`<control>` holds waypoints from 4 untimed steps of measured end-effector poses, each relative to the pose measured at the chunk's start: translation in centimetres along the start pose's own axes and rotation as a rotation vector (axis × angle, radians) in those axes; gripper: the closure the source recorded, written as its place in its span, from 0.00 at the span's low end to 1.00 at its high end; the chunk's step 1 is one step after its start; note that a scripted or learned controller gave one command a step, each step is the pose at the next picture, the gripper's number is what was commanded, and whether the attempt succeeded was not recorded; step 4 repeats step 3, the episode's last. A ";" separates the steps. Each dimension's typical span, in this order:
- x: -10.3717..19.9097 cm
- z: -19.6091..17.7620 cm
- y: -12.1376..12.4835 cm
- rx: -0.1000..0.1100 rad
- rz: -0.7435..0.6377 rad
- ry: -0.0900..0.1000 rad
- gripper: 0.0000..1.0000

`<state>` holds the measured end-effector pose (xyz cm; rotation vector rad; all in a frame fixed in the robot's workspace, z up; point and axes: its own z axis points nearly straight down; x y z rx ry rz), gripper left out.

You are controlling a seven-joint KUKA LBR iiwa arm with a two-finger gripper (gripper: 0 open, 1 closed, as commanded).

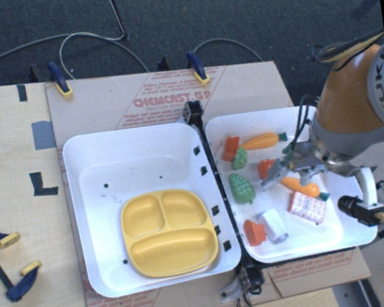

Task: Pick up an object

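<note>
- Toy carrot [300, 186], orange with a green tip, lies on the floor of the right bin [300, 244], just beneath the gripper [279, 171]; by position it looks the likeliest target, though the task names no one object.
- Handling, as a judgement: moulded plastic play food, light, stiff and smooth. It should not crush, but its tapered, rounded flanks may slip out of a pinch. Best hold is across the thicker middle, jaws square to its long axis.
- Jaws: low over the bin floor between a small red piece [267, 168] and the carrot. Nothing is seen between them; whether they are spread or closed cannot be told at this angle.
- Neighbours in the same bin: a second carrot [261, 141] near the far wall, an orange-red block [230, 148] beside it, a knobbly green vegetable [241, 187], a red-and-white printed carton [307, 207] touching or nearly touching the target's tip, a pale cylinder [273, 224] and another red block [254, 233].
- Crowding risk: the carton lies close enough that a jaw may catch it.
- Left bin [86, 153] holds a yellow divided plate [169, 232], glossy hard plastic with three compartments.
- Both bins are shallow, white, smooth-walled, resting on cardboard clamped to the counter [10, 168].
</note>
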<state>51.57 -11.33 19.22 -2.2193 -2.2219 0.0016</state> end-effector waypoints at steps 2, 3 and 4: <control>-0.2 10.5 8.5 -0.006 0.001 -0.004 0.00; -0.2 9.6 8.5 -0.006 0.001 -0.004 1.00; -0.2 9.6 8.5 -0.006 0.001 -0.004 1.00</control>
